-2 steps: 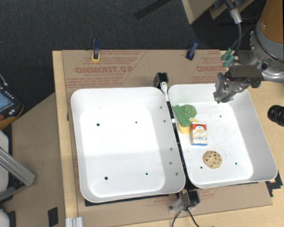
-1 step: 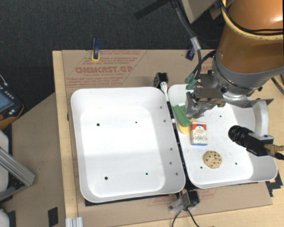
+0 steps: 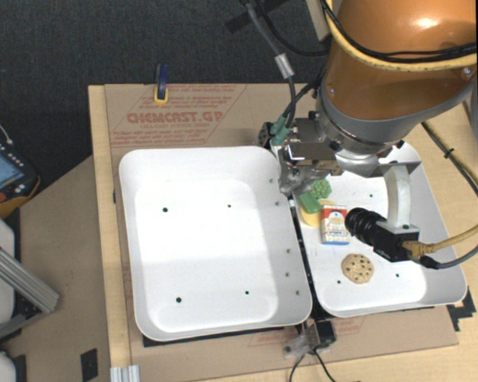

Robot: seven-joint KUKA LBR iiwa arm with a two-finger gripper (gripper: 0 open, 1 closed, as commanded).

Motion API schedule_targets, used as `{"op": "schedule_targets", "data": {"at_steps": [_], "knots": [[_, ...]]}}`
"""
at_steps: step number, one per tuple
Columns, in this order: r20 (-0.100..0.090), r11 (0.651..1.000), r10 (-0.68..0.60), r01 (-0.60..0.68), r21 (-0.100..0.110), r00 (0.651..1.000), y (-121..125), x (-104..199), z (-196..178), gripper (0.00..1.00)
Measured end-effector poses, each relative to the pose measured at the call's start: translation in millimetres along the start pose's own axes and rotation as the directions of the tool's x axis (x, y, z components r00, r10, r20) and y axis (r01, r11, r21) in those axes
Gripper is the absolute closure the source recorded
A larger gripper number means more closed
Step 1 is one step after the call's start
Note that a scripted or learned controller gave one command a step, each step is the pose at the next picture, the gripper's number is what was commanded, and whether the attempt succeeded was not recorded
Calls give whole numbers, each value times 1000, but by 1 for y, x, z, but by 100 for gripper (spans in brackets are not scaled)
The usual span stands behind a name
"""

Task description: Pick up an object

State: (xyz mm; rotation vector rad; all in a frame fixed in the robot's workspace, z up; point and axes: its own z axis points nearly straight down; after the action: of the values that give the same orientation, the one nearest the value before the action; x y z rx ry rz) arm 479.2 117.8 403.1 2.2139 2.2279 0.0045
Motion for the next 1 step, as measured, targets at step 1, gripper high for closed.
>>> {"op": "schedule_targets", "data": {"at_steps": [1], "knots": [[-1, 1000, 3, -3, -3, 1000, 1, 23, -45, 100]]}}
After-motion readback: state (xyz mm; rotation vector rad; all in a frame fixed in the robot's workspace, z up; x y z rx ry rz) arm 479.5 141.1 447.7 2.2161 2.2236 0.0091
